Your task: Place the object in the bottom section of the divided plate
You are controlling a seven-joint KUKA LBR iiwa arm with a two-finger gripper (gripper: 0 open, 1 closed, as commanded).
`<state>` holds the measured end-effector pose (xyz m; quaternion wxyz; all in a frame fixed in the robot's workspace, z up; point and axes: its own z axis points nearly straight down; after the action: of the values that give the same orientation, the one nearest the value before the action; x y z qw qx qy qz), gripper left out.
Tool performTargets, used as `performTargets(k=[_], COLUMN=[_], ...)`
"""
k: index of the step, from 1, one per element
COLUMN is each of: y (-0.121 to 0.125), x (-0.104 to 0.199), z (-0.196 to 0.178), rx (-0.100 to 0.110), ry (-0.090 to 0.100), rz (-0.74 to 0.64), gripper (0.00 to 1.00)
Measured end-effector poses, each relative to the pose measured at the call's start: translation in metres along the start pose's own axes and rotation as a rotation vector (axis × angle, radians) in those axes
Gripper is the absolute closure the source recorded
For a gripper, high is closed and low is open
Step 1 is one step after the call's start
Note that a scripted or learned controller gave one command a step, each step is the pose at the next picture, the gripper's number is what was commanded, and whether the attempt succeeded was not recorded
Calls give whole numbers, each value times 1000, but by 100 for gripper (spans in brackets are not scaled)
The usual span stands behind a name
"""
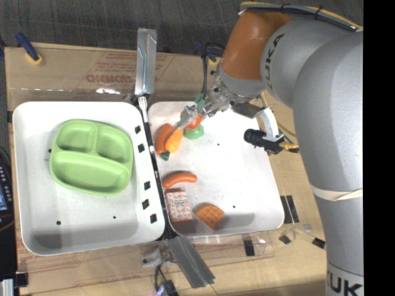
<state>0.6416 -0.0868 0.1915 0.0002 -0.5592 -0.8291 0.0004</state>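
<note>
A green divided plate (pixel 69 163) lies in the left bin (pixel 37 227), with two small sections at the top and one long section at the bottom. My gripper (pixel 194 110) hangs over the upper left of the right bin (pixel 259 190). Directly under it is a small toy with an orange-red top and a pale green base (pixel 195 129). I cannot make out whether the toy is touched or held.
In the right bin, two orange carrot-like toys (pixel 168 139) lie by the left wall. Below them are a sausage (pixel 179 179), a small printed box (pixel 178 205) and a waffle (pixel 210 215). A metal divider (pixel 145 60) stands between the bins.
</note>
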Motion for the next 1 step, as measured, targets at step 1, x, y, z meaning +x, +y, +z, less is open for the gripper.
performTargets(k=[1], y=[-6], x=[74], z=[1], rx=[3], ry=[1], rz=[108], gripper=[100])
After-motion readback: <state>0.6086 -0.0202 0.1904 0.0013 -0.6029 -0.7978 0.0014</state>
